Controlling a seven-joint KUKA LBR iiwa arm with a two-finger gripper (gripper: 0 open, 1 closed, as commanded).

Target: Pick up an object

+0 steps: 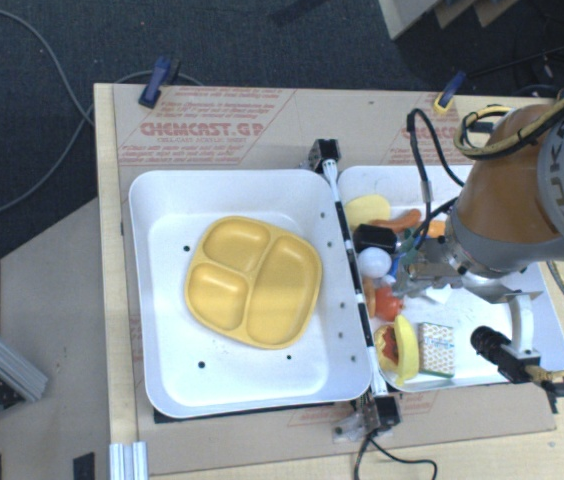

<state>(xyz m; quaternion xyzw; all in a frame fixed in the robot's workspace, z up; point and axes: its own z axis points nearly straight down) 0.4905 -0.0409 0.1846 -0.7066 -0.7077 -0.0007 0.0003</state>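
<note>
My gripper [414, 271] hangs low over the left half of the right bin [552, 340], mostly hidden under the grey and orange wrist. Just left of it lie a white ball [373, 261] and a black object [373, 236]. A yellow piece [367, 208] and an orange carrot-like piece [408, 220] lie behind them. In front of the gripper sits a red object [387, 304]. Nearer the bin's front are a banana [405, 349] over another red piece [390, 341] and a small patterned packet [437, 346]. I see nothing lifted.
The left bin [162, 268] holds a yellow divided plate [253, 281] at its middle. A black divider rail [347, 258] runs between the two bins. Blue clamps [156, 80] [449, 90] grip the bench's back edge.
</note>
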